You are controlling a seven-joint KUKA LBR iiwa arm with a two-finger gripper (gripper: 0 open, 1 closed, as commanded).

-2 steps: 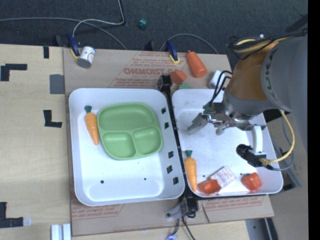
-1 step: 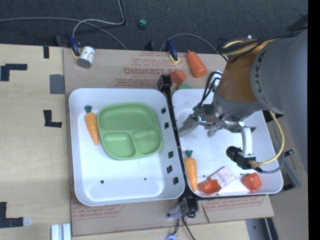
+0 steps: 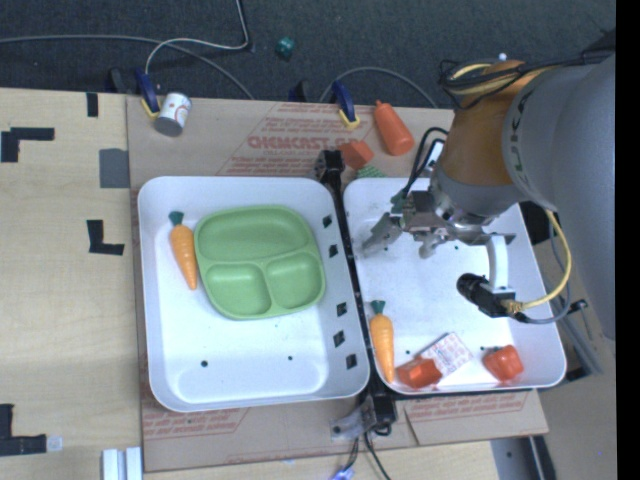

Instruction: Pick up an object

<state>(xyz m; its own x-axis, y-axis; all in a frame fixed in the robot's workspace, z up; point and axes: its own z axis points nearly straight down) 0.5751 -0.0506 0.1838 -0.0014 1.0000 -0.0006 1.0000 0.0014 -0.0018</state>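
My gripper (image 3: 405, 238) hangs over the upper left part of the right bin (image 3: 545, 298). Its fingers (image 3: 379, 236) are spread open, and only white bin floor shows between them. Along that bin's front edge lie a small carrot (image 3: 381, 336), a red-orange piece (image 3: 418, 373), a pink and white packet (image 3: 448, 352) and an orange-red piece (image 3: 503, 363). All of them are well below the gripper in the view and apart from it.
The left bin (image 3: 160, 318) holds a green divided plate (image 3: 262, 261) and a carrot (image 3: 182, 251) beside it. Behind the bins, on the cardboard, lie an orange carrot-like toy (image 3: 393, 128), a smaller orange piece (image 3: 357, 154) and a white can (image 3: 173, 113). A black divider (image 3: 345, 268) separates the bins.
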